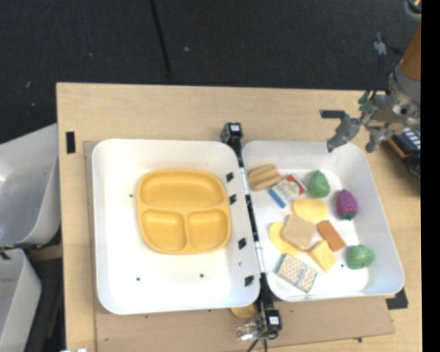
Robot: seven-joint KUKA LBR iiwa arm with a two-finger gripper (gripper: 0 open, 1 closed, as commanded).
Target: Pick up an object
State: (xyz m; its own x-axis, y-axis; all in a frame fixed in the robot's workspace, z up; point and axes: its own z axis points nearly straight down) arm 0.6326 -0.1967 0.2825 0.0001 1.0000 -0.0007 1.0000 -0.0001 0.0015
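Hovering: gripper (342,132) over right bin (374,171) far rim, nothing between fingers | fingers: apart, pointing left | nearest target: green ball (319,184), in bin just below-left of fingers, beside purple fruit (346,204) | judgement: descend toward near side.

In the right bin (374,189), a brown bread roll (263,176) lies near the left wall. A green fruit (319,184) and a purple one (346,204) lie toward the far right corner.
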